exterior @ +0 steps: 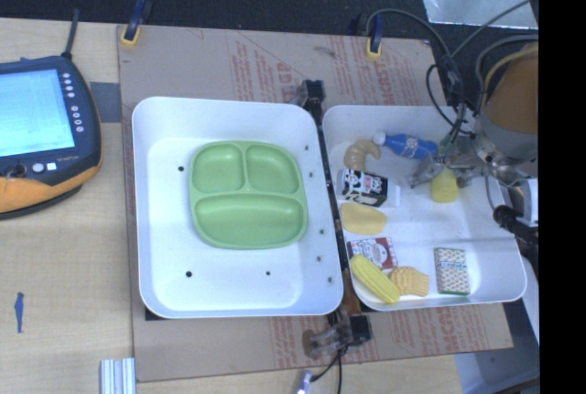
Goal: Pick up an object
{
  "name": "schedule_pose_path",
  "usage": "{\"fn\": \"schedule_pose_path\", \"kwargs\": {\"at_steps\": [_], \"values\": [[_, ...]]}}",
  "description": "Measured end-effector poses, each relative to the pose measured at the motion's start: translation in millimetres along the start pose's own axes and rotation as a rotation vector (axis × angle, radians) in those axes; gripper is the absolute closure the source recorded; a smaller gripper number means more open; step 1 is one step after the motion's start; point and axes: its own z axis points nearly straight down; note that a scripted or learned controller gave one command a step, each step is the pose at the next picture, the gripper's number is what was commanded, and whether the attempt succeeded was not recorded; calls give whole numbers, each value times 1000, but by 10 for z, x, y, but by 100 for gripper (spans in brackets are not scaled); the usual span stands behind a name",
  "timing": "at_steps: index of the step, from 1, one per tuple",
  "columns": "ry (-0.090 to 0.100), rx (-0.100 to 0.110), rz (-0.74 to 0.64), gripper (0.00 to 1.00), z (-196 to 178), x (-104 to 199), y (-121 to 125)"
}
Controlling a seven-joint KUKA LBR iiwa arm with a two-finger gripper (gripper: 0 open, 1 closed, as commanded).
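Observation:
My gripper (441,174) hangs low over the back right of the right bin (499,241), open, with its fingers spread left and right. A small yellow object (445,190) sits on the bin floor directly under it, its top edge between the fingertips. A blue bottle (408,146) lies just left of the gripper, with a croissant (363,151) beyond it. Further forward lie a black-and-white carton (363,188), a pale yellow lump (363,219), a red-and-white packet (371,250), a corn cob (374,279), a ridged yellow chip (409,280) and a green-and-white box (451,269).
The left bin (165,200) holds a green divided plate (246,194). A teach pendant (41,131) lies at the bench's left edge. Black cables (439,53) loop above the right bin near the arm (513,103). Clamps (133,26) pin the cardboard sheet.

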Motion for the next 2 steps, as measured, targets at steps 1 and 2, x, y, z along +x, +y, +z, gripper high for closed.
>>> {"fn": "schedule_pose_path", "kwargs": {"at_steps": [1,2], "values": [[0,1,-1,100,-107,-7,1],[2,-4,0,100,-722,332,-106]]}}
